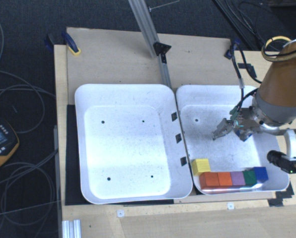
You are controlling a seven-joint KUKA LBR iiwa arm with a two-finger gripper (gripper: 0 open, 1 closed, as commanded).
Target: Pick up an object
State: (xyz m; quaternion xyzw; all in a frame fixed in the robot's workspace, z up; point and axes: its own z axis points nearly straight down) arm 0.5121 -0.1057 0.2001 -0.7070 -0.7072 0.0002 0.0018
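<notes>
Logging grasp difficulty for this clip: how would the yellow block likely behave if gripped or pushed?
The yellow block looks like a rigid cube, so probably stiff and unlikely to roll. It sits beside the red block near the bin wall, so a push would likely jam it or nudge its neighbours.

hand (223,130) over right bin (207,95) | empty-fingered | coloured blocks (231,178) along near wall | left bin (88,95)

Six small blocks lie along the right bin's near wall. Yellow block (201,165) sits left, slightly behind the touching row: red (210,180), orange (224,179), purple (237,178), green (249,176), blue (260,173).
</notes>
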